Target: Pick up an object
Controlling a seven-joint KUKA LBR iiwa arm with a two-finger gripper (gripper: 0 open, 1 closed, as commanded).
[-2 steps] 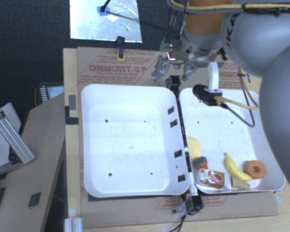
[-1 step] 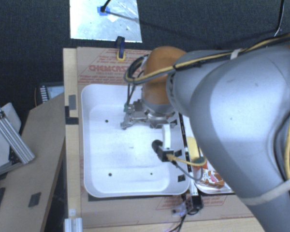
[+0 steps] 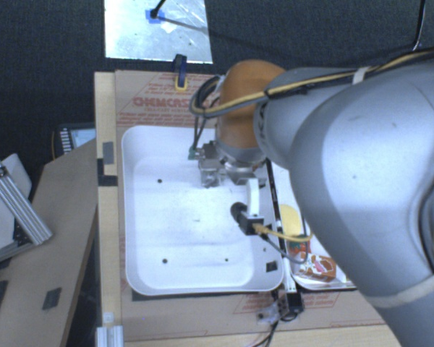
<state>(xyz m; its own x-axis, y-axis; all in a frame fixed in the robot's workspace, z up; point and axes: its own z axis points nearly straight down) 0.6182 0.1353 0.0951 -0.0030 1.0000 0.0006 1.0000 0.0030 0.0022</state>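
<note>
Overhanging the left white bin, probably cardboard-backed: the arm

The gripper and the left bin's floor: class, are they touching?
Cannot tell. In the camera view the gripper hangs over the left bin, but the slanted angle shows neither contact nor gap.

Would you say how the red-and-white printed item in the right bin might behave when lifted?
The printed item looks flat and thin, so probably light, and likelier to slide than roll. Lying low in the bin, its edges may be hard to pinch. The arm hides much of it, so stiffness is unclear.
</note>
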